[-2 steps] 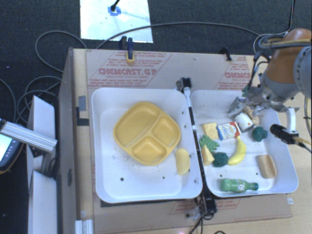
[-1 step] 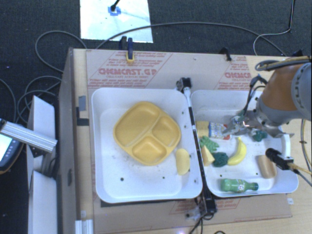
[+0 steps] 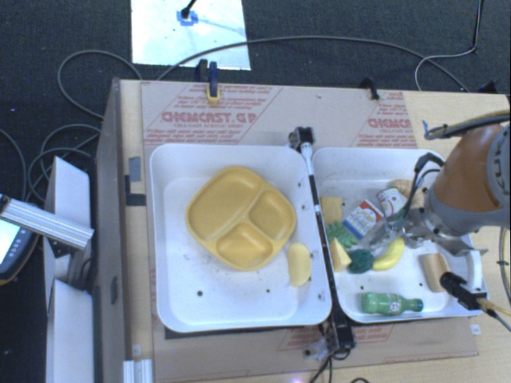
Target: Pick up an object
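From the one camera up above, I see two shallow white bins side by side. The left white bin (image 3: 172,294) holds a big yellow plastic tray with three sections (image 3: 241,217) and a small pale yellow lump (image 3: 299,263) just to the tray's near right.

My arm comes in from the right, over the right white bin (image 3: 351,164). My claw (image 3: 397,231) hangs low in the middle of that bin, right among the toys. I cannot tell if it is released or clenched, because my own wrist hides it.

Just beside my claw lies a curved yellow plastic banana (image 3: 390,254). I think this is the thing to grab. It looks light, hard and a bit slippery. Its long side runs from near left to far right, so I would pinch it across the fat middle.

Near it are a green bumpy toy broccoli (image 3: 359,260), a red and white small box (image 3: 363,216) and a pale yellow block (image 3: 331,209). A green plastic bottle (image 3: 389,302) lies on its side at the near edge, cap to the right. A tan bread-like roll (image 3: 433,270) sits to the right of the banana
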Robot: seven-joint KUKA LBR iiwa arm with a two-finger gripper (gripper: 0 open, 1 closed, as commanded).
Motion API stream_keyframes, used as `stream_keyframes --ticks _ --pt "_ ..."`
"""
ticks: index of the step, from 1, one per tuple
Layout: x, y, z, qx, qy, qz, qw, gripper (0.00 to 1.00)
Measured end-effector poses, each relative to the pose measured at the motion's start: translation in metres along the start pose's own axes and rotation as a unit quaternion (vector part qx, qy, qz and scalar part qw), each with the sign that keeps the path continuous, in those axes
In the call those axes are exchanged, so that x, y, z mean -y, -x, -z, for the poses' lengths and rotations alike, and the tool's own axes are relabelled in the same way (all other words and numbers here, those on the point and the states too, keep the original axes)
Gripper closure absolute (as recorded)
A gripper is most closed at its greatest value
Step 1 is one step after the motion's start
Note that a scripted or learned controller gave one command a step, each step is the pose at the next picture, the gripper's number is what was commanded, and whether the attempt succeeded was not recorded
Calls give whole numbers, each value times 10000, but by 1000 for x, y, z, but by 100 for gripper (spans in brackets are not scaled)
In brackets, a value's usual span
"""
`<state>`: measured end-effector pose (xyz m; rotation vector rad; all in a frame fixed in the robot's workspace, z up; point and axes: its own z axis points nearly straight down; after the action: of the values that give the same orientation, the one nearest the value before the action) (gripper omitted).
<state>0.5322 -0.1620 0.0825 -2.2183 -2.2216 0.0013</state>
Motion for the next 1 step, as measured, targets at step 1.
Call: stream_keyframes --ticks 1 --pt "-112 15 0 4 11 12 10000 0"
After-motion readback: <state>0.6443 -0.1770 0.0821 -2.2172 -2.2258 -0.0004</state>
